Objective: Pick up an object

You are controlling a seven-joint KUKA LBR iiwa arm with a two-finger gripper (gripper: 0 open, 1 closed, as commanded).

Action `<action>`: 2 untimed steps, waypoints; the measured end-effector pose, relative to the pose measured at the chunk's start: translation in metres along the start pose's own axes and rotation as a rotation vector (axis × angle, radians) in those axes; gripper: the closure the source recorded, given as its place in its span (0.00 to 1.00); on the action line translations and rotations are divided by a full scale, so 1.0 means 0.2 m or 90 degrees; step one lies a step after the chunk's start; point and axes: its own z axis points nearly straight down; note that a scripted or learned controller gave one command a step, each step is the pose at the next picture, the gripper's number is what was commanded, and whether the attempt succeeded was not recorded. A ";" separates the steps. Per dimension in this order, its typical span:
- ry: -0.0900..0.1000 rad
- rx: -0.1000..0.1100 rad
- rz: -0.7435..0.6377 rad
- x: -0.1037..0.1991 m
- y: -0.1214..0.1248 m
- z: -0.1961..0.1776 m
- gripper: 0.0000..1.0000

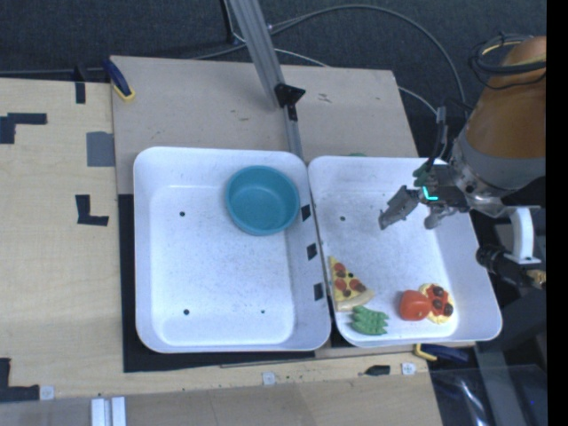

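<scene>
at the bottom of the right white bin [461, 238] lay a small green toy [369, 321], a pizza slice toy [347, 284] and a red and yellow toy [424, 303]. they looked light and hard, easy to pinch by the sides. higher up, the gripper [410, 208] hung with fingers spread, holding nothing, well apart from the toys. a blue bowl [262, 200] sat upper middle.

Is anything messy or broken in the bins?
Nothing stands out. The blue bowl sits upright in the left bin; the pizza slice, green toy and red toy lie in the right bin.
</scene>
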 end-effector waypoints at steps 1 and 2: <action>0.000 0.000 0.000 0.00 0.00 0.00 0.00; 0.000 0.004 0.000 -0.01 0.03 0.30 0.00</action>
